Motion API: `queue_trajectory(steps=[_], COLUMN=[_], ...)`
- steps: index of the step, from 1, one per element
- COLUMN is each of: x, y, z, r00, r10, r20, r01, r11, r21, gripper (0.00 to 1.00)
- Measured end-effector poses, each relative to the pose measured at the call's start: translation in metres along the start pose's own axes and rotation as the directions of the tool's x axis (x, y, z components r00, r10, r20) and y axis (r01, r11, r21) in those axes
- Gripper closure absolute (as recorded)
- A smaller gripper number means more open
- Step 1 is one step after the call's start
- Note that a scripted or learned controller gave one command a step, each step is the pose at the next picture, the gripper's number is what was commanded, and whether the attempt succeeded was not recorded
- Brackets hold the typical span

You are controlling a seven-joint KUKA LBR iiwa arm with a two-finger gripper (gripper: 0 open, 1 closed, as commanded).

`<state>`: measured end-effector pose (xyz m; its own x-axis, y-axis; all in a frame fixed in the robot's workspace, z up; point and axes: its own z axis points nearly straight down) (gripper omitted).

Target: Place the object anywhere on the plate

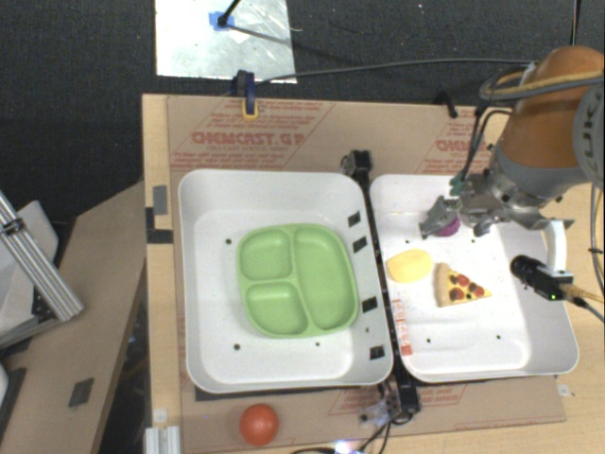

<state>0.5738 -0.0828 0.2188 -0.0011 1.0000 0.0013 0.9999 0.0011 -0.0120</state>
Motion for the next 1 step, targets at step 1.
queue_trajectory(steps=[1], x=[0.0001], y=[0.0025], z=[-0.0071], r00=[1.000], r10=[-0.002], r20=[0.001], r01=[0.002], r11=[1.000], r21=[-0.013], gripper=[0.00])
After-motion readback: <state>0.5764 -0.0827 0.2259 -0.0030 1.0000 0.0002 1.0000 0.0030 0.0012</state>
